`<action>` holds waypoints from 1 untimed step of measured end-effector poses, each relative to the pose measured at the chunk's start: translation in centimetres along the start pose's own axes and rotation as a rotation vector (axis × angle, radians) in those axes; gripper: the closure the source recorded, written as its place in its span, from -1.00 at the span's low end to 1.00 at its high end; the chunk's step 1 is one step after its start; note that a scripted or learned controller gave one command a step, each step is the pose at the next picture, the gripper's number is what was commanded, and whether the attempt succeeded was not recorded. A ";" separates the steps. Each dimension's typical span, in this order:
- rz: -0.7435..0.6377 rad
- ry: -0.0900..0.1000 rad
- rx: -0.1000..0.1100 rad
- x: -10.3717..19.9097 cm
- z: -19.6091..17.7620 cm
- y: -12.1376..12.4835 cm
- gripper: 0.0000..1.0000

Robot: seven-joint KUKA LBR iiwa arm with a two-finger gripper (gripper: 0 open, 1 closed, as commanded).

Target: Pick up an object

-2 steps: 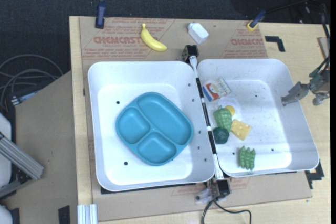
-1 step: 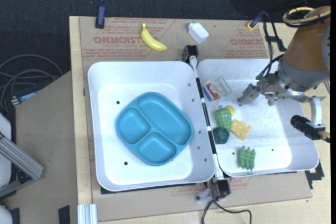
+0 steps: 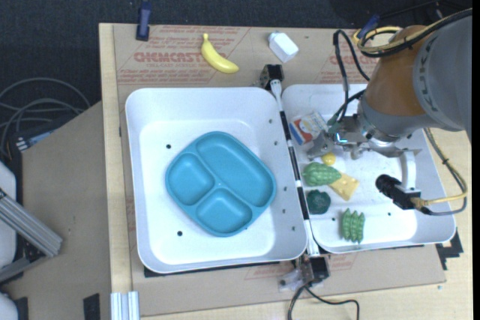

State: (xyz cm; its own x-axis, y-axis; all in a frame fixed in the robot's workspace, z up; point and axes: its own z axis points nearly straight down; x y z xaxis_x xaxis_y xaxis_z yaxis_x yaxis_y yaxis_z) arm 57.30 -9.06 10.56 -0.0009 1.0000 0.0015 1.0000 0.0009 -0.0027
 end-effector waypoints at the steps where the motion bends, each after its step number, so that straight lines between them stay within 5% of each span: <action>1: 0.002 -0.001 0.000 -0.3 2.2 -9.4 -1.00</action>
State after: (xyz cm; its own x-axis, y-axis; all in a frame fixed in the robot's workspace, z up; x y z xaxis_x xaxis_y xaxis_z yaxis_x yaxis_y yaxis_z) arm 47.92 -9.40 8.39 0.0014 1.0000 0.0009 1.0000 -0.0014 -0.0028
